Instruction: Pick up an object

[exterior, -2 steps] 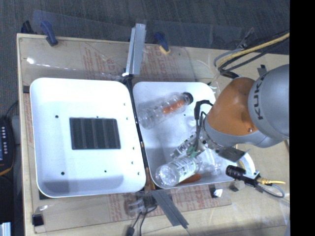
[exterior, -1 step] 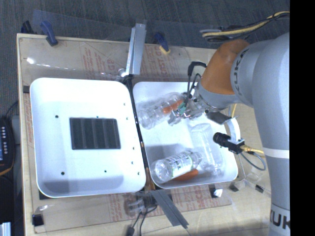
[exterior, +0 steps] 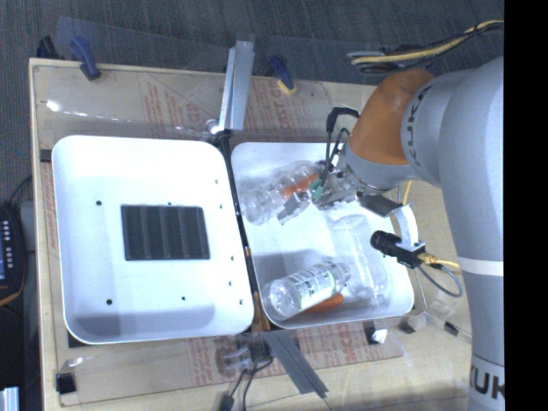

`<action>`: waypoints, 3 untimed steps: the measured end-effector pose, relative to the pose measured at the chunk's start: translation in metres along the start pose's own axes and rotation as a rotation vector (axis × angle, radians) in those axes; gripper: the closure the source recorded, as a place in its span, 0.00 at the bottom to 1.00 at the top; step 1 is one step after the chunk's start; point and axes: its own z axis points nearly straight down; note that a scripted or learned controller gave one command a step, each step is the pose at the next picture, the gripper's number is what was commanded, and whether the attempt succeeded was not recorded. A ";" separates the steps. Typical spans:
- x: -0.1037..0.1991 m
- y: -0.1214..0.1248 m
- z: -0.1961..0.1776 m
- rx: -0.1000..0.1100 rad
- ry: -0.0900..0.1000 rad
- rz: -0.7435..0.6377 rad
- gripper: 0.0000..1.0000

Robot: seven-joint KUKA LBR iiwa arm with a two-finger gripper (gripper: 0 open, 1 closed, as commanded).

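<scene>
Camera view: grey arm w/ orange band enters from 3 o'clock. Its tool sits low in the right bin, at the end of a clear plastic bottle lying toward 9 o'clock, long axis approx. 9–3. Can't tell tool's opening or any hold. Second clear labelled bottle lies at 6 o'clock, well apart. Left bin: smooth white, dark ribbed panel.
</scene>
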 end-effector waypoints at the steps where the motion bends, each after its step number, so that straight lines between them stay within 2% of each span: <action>1: 0.023 -0.014 0.010 0.002 0.002 -0.045 0.00; 2: -0.017 -0.082 0.022 0.002 0.001 0.004 0.00; 3: -0.042 -0.018 0.026 0.000 0.000 0.040 0.00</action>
